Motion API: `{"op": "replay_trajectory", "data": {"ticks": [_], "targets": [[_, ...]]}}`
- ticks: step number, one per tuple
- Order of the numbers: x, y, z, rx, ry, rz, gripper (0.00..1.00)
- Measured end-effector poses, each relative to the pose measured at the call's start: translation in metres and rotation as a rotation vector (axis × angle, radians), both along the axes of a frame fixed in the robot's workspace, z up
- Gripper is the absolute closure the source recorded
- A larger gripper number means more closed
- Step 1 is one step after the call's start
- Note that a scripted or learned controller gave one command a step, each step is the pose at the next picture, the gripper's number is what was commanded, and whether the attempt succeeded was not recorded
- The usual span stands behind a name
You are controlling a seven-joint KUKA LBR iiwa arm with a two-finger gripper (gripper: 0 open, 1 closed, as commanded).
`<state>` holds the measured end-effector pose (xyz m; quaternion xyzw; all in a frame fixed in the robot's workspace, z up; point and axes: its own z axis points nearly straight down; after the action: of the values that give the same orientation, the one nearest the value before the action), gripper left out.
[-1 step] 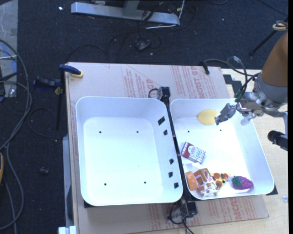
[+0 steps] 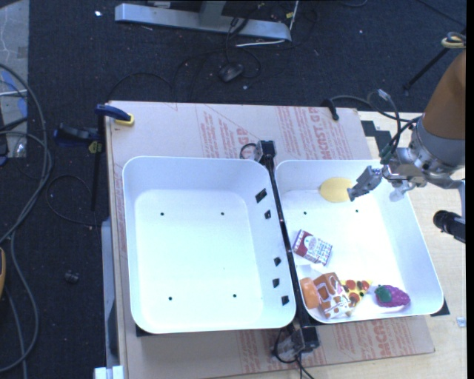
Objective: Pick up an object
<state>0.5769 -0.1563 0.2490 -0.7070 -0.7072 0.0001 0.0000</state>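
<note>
Surface [image 2: 222,122]: brown board with red print, bearing two white bins side by side. Left bin [image 2: 133,222] holds nothing; small dark dots on its floor. Right bin [image 2: 424,255] lies at 3 o'clock from it, walls touching along a seam with black clips [image 2: 275,260]. Blue clamp with yellow tip [image 2: 115,114] grips the board's corner at 10 o'clock. Second clamp [image 2: 74,135] just left of it, on the dark floor [image 2: 59,44]. Loose black cables [image 2: 44,192] trail over the floor at 9 o'clock. Grey metal bar [image 2: 200,22] lies at 12 o'clock, beyond the board. Small dark object [image 2: 231,72] with a cord lies between bar and board.
</note>
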Motion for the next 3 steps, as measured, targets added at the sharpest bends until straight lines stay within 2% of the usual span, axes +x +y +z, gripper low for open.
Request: {"op": "replay_trajectory", "data": {"ticks": [3], "targets": [[-0.010,-0.012,-0.149,0.001,0.005,0.000,0.00]]}}
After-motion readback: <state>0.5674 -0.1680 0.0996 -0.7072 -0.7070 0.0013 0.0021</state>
